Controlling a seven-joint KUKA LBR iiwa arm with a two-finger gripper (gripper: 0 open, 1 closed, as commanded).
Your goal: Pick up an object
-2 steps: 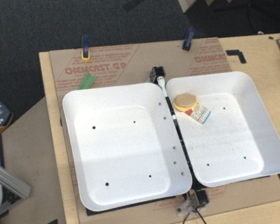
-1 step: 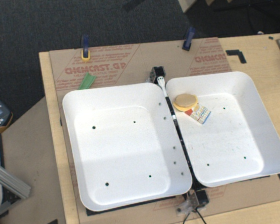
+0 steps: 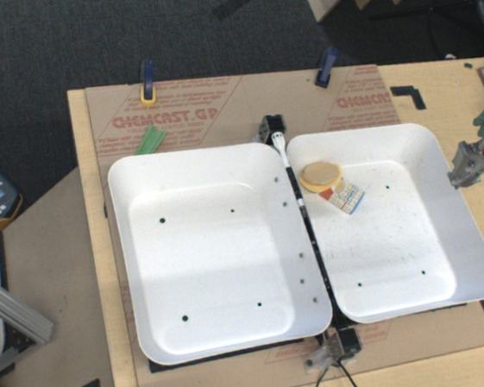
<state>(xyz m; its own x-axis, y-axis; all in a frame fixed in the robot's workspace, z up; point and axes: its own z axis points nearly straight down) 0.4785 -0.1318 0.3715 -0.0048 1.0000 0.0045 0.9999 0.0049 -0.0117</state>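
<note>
A round tan disc with a yellow edge [image 3: 321,175] lies in the right bin [image 3: 404,239], near its far left corner. Touching the disc's near right side is a small white packet with coloured print [image 3: 347,196]. My gripper [image 3: 473,162] is at the right edge of the view, just outside the right bin's right rim, well to the right of both objects. Nothing shows between its tips.
The left bin [image 3: 206,262] sits beside the right one on a brown board [image 3: 214,105]. A green scrap [image 3: 150,140] and two clamps [image 3: 148,84] are on the board's far edge. A black strip [image 3: 301,216] runs between the bins.
</note>
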